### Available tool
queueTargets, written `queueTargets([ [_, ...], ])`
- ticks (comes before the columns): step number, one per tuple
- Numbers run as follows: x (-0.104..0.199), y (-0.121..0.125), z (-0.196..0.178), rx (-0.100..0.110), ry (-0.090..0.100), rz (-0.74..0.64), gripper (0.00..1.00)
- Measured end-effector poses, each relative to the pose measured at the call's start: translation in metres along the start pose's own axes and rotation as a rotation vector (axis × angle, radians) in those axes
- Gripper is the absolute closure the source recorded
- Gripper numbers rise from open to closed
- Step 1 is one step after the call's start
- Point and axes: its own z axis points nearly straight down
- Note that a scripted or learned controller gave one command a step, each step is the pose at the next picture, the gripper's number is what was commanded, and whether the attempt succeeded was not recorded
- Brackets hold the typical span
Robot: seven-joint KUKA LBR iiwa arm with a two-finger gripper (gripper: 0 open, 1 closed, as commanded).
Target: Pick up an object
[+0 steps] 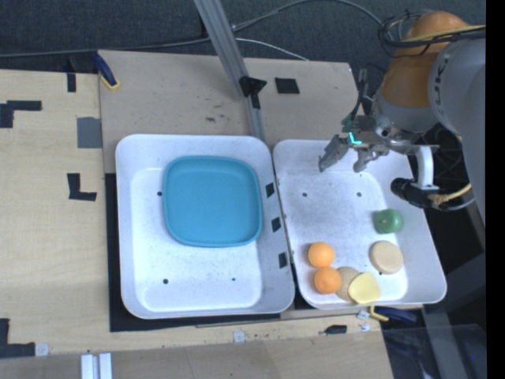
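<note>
Two white bins sit side by side on the bench. The left bin [142, 235] carries a blue plate [212, 200], lying flat toward its far edge and centre. The right bin [312, 200] holds a cluster of small things along its near edge: two orange balls [320, 254] [327, 280], one just behind the other and close to the near left corner; a tan round piece [345, 281] touching the nearer ball; a yellow piece [364, 288] overlapping the tan one on its right. A beige disc [386, 257] lies just behind the yellow piece, toward the right edge. A green ball [387, 221] rests behind the disc, by the right edge. The gripper [348, 159] hangs over the far edge of the right bin, well apart from all the things. Its fingers stand spread with a clear gap, nothing between them. The grey arm [461, 77] with its orange band [410, 73] comes in past the far right corner.
</note>
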Motion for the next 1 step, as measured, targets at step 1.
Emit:
queueTargets([
  [1, 0.0, -0.0001, 0.0001, 0.0, 0.0, 0.0, 0.0],
])
